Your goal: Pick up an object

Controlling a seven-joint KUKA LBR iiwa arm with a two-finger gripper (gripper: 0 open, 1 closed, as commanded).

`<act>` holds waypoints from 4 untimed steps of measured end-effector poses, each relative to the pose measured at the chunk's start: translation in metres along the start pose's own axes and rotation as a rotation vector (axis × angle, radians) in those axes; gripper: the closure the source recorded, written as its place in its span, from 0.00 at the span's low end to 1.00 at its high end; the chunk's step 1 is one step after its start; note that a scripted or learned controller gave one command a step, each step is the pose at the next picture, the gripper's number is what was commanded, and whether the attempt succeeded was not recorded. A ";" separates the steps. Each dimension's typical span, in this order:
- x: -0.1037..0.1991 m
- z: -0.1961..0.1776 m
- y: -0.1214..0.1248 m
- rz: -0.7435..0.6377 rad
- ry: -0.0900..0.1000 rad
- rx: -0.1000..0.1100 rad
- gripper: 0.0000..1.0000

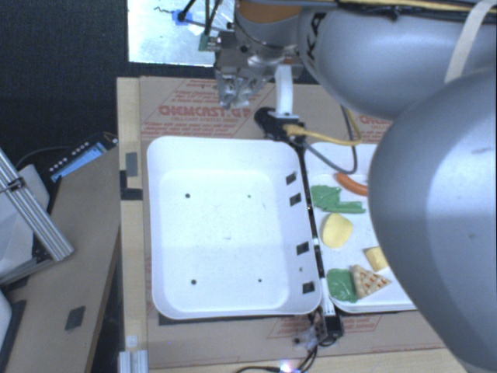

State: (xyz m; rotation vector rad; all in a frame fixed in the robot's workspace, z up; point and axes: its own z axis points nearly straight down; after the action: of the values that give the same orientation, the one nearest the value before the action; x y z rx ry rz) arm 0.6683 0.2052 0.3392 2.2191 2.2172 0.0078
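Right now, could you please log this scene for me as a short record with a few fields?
arm: reaches in from the right, bulk over the right bin
gripper: above the far edge of the left bin, over the cardboard, nothing seen between its fingers
right bin items: orange carrot-like piece, green leafy piece, yellow rounded piece, small yellow block, waffle-patterned wedge, green piece
task status: no object picked up yet
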 end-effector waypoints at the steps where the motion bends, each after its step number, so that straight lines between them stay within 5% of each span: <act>1: -0.087 -0.024 -0.012 0.004 -0.001 0.004 1.00; 2: -0.196 0.000 0.001 0.008 -0.004 0.005 1.00; 4: 0.015 -0.047 0.000 -0.016 0.006 0.000 1.00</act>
State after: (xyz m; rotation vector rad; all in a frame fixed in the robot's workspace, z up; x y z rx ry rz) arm 0.6676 0.2198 0.3859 2.2039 2.2377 0.0143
